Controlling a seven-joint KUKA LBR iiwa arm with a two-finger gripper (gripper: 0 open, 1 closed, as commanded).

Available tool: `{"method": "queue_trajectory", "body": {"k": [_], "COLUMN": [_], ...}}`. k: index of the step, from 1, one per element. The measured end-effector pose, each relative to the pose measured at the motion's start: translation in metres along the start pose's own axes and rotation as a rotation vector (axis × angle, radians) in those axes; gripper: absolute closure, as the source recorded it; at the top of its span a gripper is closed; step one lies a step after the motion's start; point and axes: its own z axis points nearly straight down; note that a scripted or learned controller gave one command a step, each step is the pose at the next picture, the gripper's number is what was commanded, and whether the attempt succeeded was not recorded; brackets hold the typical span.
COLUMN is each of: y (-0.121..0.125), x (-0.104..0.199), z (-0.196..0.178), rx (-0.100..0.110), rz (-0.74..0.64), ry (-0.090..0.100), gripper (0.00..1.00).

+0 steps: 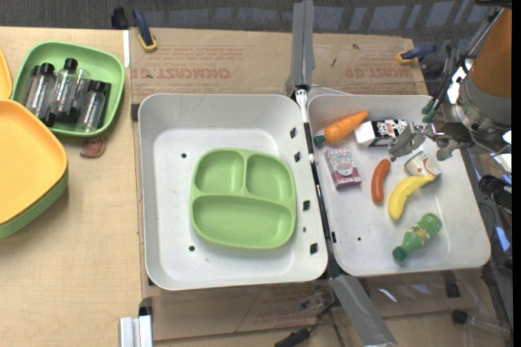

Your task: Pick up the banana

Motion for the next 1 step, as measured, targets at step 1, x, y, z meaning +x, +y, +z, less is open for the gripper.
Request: {"method": "queue_trajectory", "body": {"k": [1], "y": [-0.0335], "x": [0.0358], "z": [0.0491], "rx": [0.001], "rz": [0.167], "ry": [0.0], "gripper": [0.0]}}
